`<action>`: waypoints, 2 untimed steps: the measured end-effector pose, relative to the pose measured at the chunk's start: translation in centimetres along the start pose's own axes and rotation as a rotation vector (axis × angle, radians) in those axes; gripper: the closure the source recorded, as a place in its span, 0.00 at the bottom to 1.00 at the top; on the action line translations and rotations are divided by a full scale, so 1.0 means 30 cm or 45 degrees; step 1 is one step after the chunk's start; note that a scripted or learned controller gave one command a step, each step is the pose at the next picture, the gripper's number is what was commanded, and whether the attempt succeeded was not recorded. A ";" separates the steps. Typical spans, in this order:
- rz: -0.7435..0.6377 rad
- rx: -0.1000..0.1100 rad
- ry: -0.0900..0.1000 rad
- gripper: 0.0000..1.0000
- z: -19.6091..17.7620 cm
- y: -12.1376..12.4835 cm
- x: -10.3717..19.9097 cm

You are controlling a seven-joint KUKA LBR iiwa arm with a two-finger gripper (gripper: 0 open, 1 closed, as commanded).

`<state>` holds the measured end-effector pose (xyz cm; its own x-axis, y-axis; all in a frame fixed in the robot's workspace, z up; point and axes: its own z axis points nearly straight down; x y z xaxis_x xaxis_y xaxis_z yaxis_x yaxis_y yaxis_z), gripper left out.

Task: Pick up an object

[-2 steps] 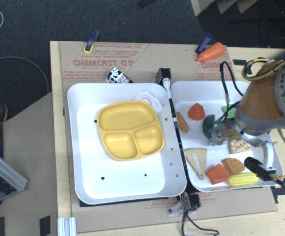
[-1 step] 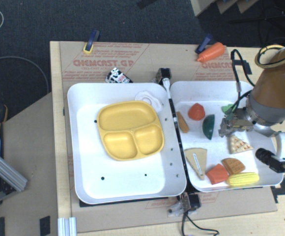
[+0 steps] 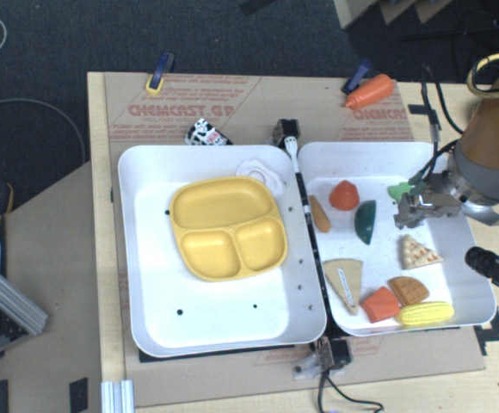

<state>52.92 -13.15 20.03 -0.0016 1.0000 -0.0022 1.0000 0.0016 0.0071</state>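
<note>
The right bin (image 3: 456, 170) holds several toy foods. Among them are a red round piece (image 3: 344, 194), a dark green piece (image 3: 366, 219) and a tan stick (image 3: 319, 213). A pizza slice (image 3: 417, 252), a tan wedge (image 3: 344, 280), an orange block (image 3: 379, 303), a brown piece (image 3: 407, 289) and a yellow corn cob (image 3: 426, 313) lie nearer the front. My gripper (image 3: 411, 210) hangs over the bin's right part, just above the pizza slice and beside a small bright green piece (image 3: 397, 190). I see nothing held.
A yellow divided plate (image 3: 228, 226) lies in the left bin (image 3: 146, 256), with a white crumpled item (image 3: 262, 175) at its far corner. On the bench behind are an orange clamp (image 3: 370, 90), a blue-yellow clamp (image 3: 157, 74) and a black-white object (image 3: 205, 133).
</note>
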 end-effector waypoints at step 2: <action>-0.006 0.003 0.003 1.00 -0.118 0.093 0.152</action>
<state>55.70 -8.58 23.58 -0.0059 1.0000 -0.0002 1.0000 0.0060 0.0050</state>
